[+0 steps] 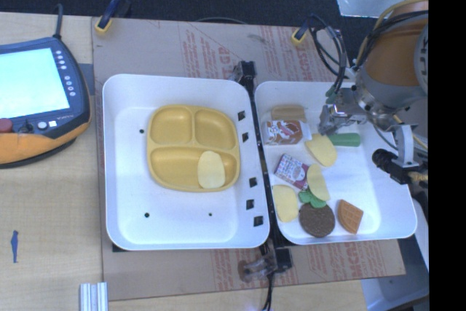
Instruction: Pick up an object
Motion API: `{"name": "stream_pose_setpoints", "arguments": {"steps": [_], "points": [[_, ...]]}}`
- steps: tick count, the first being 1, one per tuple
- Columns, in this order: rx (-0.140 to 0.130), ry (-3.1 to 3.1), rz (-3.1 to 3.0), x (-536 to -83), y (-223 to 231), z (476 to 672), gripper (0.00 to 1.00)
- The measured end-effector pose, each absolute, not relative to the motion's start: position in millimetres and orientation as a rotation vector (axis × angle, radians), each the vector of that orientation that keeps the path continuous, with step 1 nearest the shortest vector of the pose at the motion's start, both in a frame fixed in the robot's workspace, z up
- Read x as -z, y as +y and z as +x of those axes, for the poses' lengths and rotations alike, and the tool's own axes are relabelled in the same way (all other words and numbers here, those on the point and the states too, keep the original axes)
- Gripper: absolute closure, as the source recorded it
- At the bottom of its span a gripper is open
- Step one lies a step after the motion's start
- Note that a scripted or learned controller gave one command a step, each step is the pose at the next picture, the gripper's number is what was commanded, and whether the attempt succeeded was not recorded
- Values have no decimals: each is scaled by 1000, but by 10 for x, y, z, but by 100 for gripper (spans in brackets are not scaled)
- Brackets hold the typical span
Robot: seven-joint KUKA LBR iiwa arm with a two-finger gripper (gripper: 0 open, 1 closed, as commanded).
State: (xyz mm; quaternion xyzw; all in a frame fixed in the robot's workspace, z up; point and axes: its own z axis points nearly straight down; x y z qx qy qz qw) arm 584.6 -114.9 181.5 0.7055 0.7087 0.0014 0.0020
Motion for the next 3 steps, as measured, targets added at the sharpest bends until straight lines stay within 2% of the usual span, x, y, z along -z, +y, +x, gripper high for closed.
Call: {"name": "stream_pose_setpoints", "arguments": {"steps": [1,2,3], "points": [[3,2227,2218,-1766,-1149,5835,0],[14,2230,2227,-1192,-1327,5167,0],[-11,2217,2213,-962,-1280,5048,0]]}}
